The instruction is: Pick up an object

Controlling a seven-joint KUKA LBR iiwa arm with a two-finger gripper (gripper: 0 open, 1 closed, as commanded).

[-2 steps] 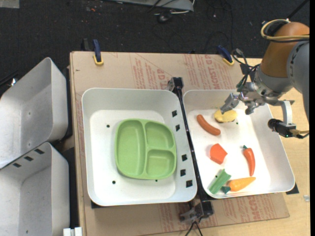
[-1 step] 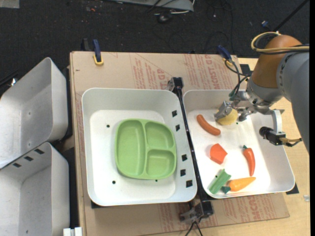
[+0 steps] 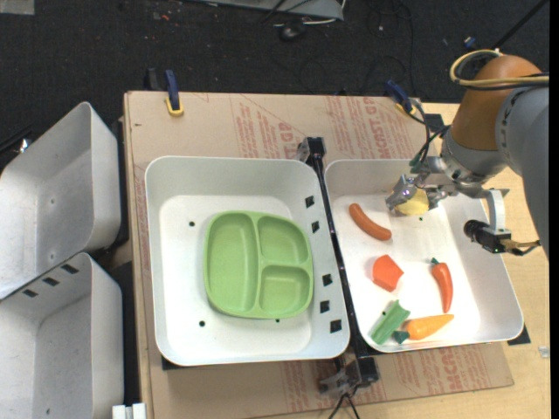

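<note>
My gripper [image 3: 410,199] is low over the back of the right bin [image 3: 498,308]. Its fingers are closed around a small yellow object [image 3: 417,204], which shows between them. Just left of it a red sausage [image 3: 370,221] lies on the bin floor. Further forward lie an orange-red block [image 3: 387,271], a red chili pepper [image 3: 443,284], an orange carrot [image 3: 428,325] and a green vegetable [image 3: 389,321].
The left bin [image 3: 175,190] holds a green divided plate [image 3: 258,263]. A black divider [image 3: 327,234] runs between the two bins. Two white containers [image 3: 52,190] stand off the bench at the left. The arm's grey and orange body [image 3: 498,112] hangs over the back right corner.
</note>
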